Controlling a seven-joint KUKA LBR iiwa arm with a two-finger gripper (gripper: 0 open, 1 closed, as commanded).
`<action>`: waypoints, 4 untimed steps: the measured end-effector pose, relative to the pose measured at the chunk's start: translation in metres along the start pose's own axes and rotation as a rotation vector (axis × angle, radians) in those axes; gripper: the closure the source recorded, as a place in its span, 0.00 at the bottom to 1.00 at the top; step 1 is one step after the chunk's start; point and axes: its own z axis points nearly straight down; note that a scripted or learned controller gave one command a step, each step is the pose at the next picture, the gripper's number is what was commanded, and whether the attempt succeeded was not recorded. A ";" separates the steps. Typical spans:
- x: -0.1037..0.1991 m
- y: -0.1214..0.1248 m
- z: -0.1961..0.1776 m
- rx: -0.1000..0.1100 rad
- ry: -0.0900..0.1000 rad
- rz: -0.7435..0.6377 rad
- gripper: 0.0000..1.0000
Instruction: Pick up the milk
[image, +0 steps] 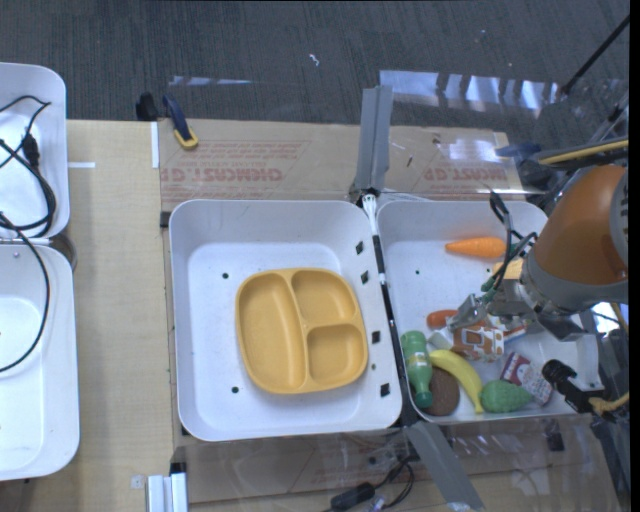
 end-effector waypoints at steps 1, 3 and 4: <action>0.012 -0.031 -0.008 0.027 0.001 0.021 0.00; 0.069 -0.017 -0.070 0.027 -0.003 0.183 0.00; -0.001 0.021 0.025 0.014 -0.002 0.227 0.00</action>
